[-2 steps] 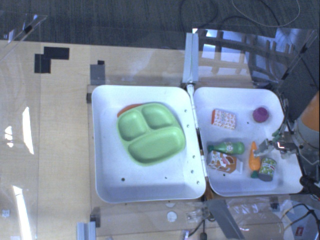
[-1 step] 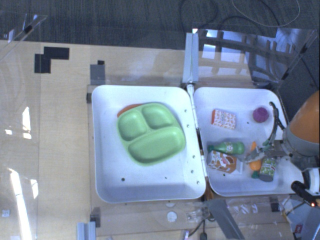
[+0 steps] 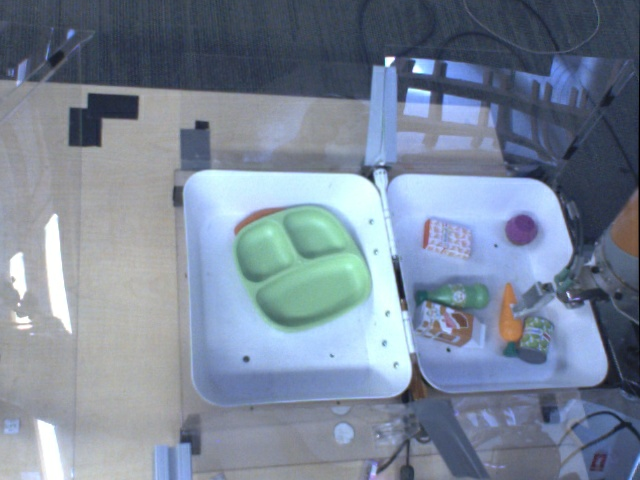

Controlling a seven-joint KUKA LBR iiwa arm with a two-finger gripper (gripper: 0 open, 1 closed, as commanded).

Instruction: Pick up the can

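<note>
Two shallow white bins sit side by side on the wooden bench [image 3: 120, 298]. The left bin [image 3: 215, 368] carries a green divided plate [image 3: 302, 265] with three compartments; a sliver of something orange [image 3: 258, 215] shows from under the plate's far-left edge, too hidden to name.

The right bin [image 3: 470, 373] holds the smaller things. Toward its far side lie a small white box with red dots [image 3: 447, 238] and, nearer the far-right corner, a round purple object [image 3: 521, 229]. Around the middle a green bottle [image 3: 456, 295] lies on its side, and just on the near side of it rests an orange and white packet [image 3: 446, 324], close to the wall shared with the left bin. To the right of these an orange carrot-shaped piece [image 3: 511, 313] lies along the bin floor.

The can [image 3: 536, 338], small with a green label, stands in the near-right part of the right bin, just beside the carrot and close to the right wall.

The arm comes in from the right edge, its orange band [image 3: 625, 230] visible above the wrist. The gripper [image 3: 556, 293] hangs over the right side of the right bin, just on the far side of the can and above it. Whether the fingers are spread or pressed together cannot be told at this size, and nothing can be seen pinched between them. The can rests on the bin floor.

Black cables [image 3: 480, 13] loop across the dark floor beyond the far edge of the bench, and a black L-shaped mark [image 3: 98, 116] sits near the far-left corner.
</note>
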